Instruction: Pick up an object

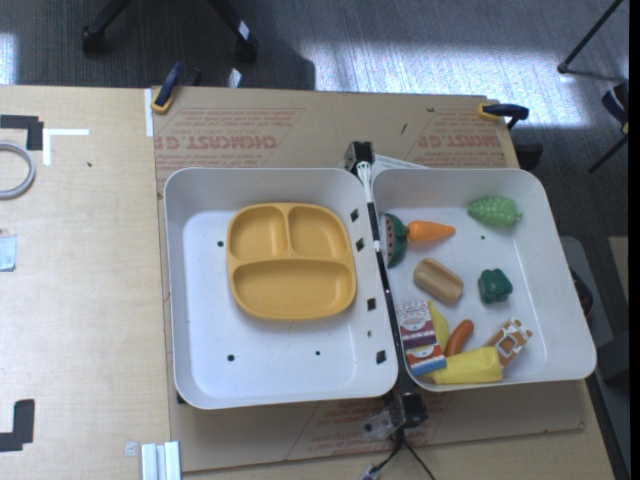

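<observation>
you can't read the print on the small carton; it's too small. the yellow piece overlaps its lower end. the watermelon slice sits partly behind the bin wall. the grey ring on the tabletop is cut by the left edge.

wooden bench under cardboard sheet, two white bins on top

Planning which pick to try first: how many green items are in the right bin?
3. A light green bumpy item near the far right corner, a dark green one mid-right, and a green-rimmed slice against the left wall. Others may hide in the near pile.
</observation>
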Controlling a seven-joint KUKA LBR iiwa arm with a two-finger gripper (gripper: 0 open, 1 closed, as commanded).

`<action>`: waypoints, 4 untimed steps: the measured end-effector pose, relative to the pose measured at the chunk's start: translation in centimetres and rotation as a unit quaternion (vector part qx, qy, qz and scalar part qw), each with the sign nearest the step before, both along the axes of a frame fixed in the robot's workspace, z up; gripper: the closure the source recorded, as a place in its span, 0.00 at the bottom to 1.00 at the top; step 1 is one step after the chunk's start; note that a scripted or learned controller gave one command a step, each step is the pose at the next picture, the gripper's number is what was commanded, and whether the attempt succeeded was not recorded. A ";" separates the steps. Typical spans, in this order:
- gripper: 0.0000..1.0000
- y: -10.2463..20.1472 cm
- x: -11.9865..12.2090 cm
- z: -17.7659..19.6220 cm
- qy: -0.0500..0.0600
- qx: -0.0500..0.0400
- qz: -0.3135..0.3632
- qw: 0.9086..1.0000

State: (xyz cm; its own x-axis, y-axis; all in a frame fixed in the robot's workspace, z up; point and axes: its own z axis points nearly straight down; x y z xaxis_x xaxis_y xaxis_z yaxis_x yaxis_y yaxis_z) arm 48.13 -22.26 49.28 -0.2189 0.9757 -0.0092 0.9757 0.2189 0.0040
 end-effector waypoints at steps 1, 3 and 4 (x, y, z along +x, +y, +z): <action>1.00 4.8 -0.3 -17.5 0.003 0.004 -0.041 0.999; 1.00 0.0 -0.3 -8.0 0.003 0.002 0.133 0.991; 1.00 0.0 -0.3 -31.7 0.003 0.003 0.124 0.992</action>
